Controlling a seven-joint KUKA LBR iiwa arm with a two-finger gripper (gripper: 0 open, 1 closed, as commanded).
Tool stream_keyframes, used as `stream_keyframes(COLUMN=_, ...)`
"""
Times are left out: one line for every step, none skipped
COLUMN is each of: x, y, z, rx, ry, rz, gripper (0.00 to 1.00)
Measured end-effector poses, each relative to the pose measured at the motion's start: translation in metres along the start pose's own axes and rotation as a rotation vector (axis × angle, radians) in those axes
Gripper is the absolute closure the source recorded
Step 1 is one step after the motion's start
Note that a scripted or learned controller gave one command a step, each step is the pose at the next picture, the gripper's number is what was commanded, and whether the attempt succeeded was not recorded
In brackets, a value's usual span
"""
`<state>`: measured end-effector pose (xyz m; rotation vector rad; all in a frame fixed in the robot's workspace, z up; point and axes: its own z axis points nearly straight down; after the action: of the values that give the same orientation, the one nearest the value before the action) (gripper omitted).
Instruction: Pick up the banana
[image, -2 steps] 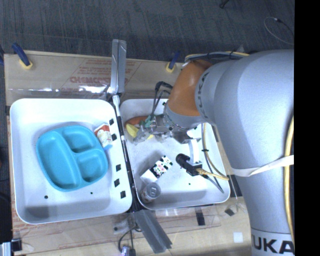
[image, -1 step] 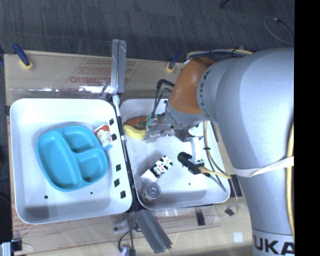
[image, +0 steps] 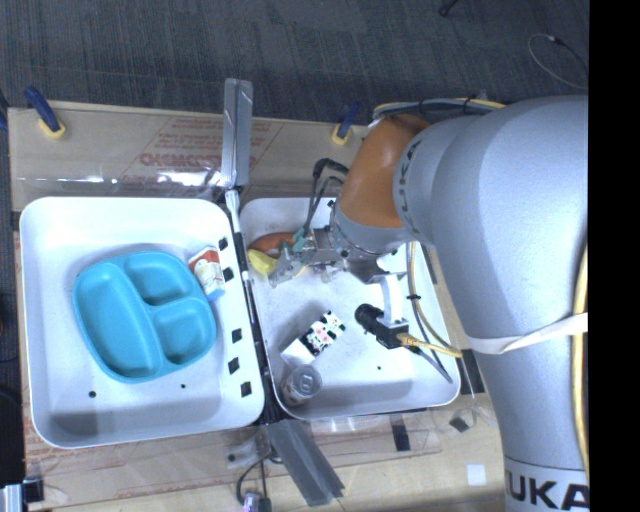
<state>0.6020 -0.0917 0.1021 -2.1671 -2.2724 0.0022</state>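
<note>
The banana lies in the right bin, against its left wall near the far corner, and only its yellow end shows. My gripper is down in that bin right beside the banana, on its right side, touching or nearly touching it. The wrist and the arm's orange band cover the bin's far right part. Whether anything sits in the gripper is hidden by its own body.
An orange-brown thing lies just behind the banana. A small white box with black marks and a grey can lie nearer the front. The left bin holds a blue divided plate and a small red-and-white container.
</note>
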Motion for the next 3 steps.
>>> stream_keyframes(x=-0.007, y=0.050, z=0.010, rx=0.002, ry=0.000, rz=0.032, gripper=0.00)
stream_keyframes(x=-0.006, y=0.050, z=0.000, rx=0.003, ry=0.000, rz=0.024, gripper=1.00)
stream_keyframes(x=0.033, y=0.056, z=-0.090, rx=0.000, ry=0.000, rz=0.140, gripper=1.00)
